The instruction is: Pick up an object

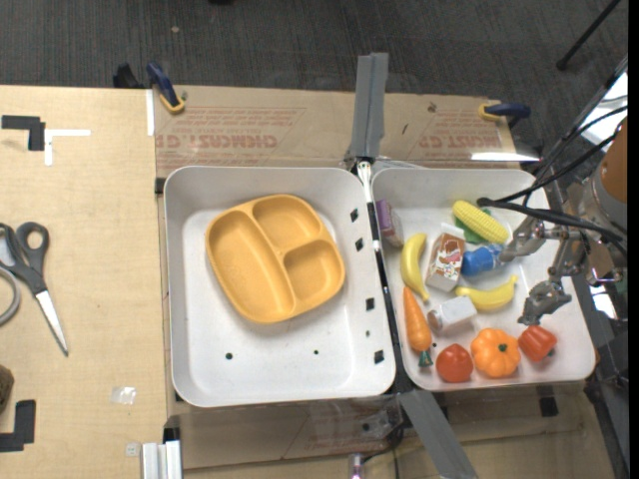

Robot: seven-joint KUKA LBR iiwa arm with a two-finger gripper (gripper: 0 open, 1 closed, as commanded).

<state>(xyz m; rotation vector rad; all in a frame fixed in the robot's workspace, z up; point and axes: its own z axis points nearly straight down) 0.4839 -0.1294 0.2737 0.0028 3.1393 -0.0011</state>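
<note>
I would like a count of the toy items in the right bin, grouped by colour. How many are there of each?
Yellow: 3, the corn and two bananas
Orange: 2, the carrot and the pumpkin
Red: 2, the tomato and the pepper
Blue: 1, a small block
White: 2, a carton and a small box
Total: 10

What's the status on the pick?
Gripper open over right white bin, holding nothing. Nearest: small blue block, curved yellow toy banana. Toys crowded close together.
</note>
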